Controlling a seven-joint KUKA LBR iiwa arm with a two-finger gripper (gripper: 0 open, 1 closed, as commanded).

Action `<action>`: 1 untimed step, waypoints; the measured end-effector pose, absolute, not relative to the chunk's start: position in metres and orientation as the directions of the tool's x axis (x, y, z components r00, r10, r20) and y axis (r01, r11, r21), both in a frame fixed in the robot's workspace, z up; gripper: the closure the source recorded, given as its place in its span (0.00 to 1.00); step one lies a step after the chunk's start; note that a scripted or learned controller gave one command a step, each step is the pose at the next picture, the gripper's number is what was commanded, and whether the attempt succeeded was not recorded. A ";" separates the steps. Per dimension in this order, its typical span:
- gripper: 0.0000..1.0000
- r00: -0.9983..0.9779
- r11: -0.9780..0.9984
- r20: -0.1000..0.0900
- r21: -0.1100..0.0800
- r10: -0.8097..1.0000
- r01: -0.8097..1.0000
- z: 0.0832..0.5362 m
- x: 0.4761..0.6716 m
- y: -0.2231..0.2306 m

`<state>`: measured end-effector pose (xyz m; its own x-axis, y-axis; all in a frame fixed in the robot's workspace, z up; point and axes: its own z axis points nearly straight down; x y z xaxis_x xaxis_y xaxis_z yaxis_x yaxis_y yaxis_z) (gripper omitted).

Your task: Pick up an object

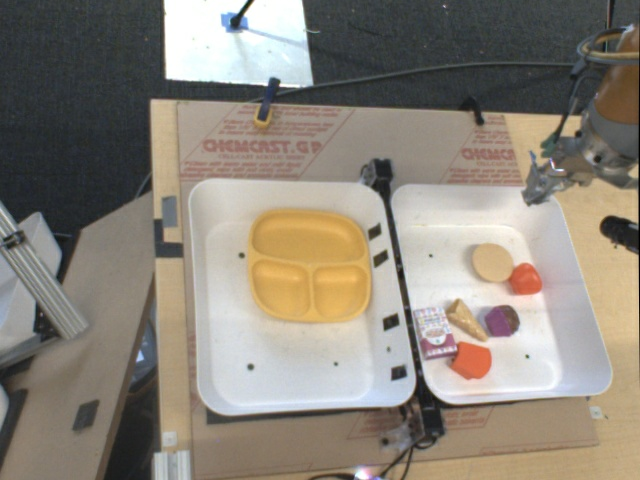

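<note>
Nearest the camera, in the right bin (585,358), we found the pickable things clustered together: an orange-red block (472,361) at the front, a small printed carton (435,332) just to its left, a tan wedge (465,319) and a purple ball (501,320) behind it. Farther back lay a round tan disc (492,262) with a red piece (525,279) touching its right side. The left bin (215,368) held a yellow divided plate (308,265).

At the far right corner of the right bin we saw the end effector (538,184), poised over the rim. Whether its fingers were spread or pressed together we could not tell, and we saw nothing between them.

We judged the disc and the red piece the closest candidates: both lay nearer the camera than the end effector and slightly left of it, so the coming move would run forward and down into the bin.
</note>
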<state>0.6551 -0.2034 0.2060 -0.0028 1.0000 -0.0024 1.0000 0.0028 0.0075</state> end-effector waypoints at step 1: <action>1.00 -0.005 0.005 -0.001 0.005 1.000 1.000 0.222 0.656 -0.203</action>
